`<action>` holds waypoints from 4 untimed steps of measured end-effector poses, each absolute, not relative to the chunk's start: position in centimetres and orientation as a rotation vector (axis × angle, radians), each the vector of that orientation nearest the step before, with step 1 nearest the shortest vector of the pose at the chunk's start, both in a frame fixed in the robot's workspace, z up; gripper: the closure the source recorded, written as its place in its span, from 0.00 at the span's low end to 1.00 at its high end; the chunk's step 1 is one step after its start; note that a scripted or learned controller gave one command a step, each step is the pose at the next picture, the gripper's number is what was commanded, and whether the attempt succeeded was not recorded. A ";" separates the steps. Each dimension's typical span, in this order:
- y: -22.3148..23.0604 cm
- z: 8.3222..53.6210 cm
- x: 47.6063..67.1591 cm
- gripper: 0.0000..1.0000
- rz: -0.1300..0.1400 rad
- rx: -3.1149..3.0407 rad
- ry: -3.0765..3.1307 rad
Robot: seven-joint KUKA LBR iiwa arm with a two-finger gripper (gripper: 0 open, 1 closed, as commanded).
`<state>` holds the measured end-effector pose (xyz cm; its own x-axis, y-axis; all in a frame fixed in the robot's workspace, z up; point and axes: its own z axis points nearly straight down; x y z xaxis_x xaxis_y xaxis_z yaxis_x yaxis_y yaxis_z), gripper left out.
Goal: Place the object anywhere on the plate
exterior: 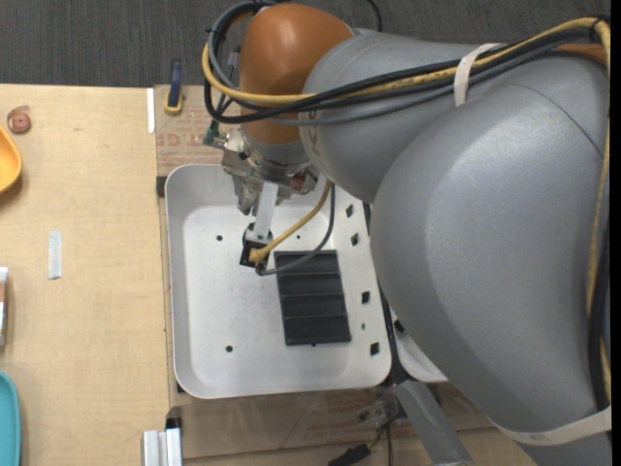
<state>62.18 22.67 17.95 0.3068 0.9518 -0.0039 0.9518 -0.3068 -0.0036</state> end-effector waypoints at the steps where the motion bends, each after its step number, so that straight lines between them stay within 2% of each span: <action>1: 22.7 24.5 54.7 1.00 0.007 -2.218 -2.224; 2: 22.4 16.8 57.6 1.00 0.008 -2.006 -2.416; 3: 19.8 25.5 53.5 1.00 0.005 -1.989 -2.431; 4: 19.7 23.6 59.1 1.00 0.005 -1.811 -2.567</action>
